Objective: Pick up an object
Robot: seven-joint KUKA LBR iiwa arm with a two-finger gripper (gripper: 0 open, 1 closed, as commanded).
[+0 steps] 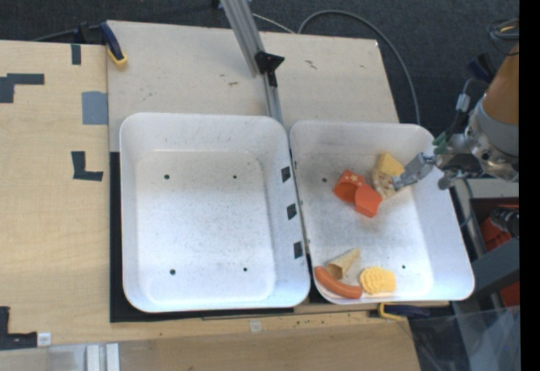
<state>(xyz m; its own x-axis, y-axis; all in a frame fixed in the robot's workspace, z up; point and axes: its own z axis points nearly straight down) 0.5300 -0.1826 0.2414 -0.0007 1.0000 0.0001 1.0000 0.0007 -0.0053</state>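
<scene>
2 white bins side by side on the bench. Left bin has a speckled floor with a few dark dots. Right bin holds all the loose items.

Arm comes in from the right, orange band visible at the frame edge, grey wrist below it. Gripper reaches down and left over the right bin's upper right area, fingers pointing toward the yellow wedge. Fingertips are thin and small at this size, so I cannot tell whether they are spread or closed, and nothing is clearly seen between them.

Yellow wedge, like a cheese piece, sits in the upper middle of the right bin, just beside the gripper tip, possibly touching. Pale small piece right under it. Orange-red block lies just below-left of that, with a second red-orange piece touching it on the left.

Near the bin's front edge: tan cone-shaped piece, red sausage-like item along the front wall, yellow ridged round item just beside it on the right.

Metal pole slants from the top of frame to the seam between the 2 bins. Yellow-and-blue clamp at the bench's upper left corner.
</scene>
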